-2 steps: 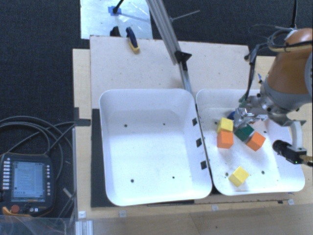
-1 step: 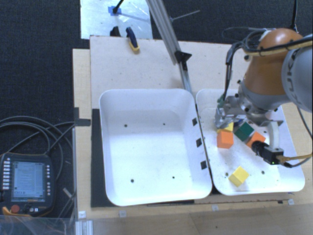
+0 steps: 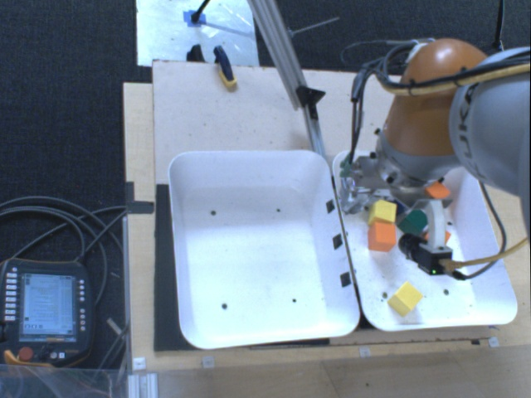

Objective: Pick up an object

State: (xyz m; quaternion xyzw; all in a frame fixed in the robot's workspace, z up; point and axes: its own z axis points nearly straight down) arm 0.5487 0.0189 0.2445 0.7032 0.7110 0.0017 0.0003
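Both bins, the left bin (image 3: 249, 247) and the right bin (image 3: 481, 297), are white with small dark dots. In the right one lie two yellow cubes (image 3: 382, 212) (image 3: 406, 298), an orange cube (image 3: 382, 236) and a dark green block (image 3: 412, 220). The arm (image 3: 489, 106) is grey with an orange band (image 3: 431, 89).

I see a yellow cube (image 3: 382, 212) in the right bin | orange cube (image 3: 382, 236) touching just below it | dark green block (image 3: 412, 220) beside them | second yellow cube (image 3: 405, 298) apart, tilted, near the front edge
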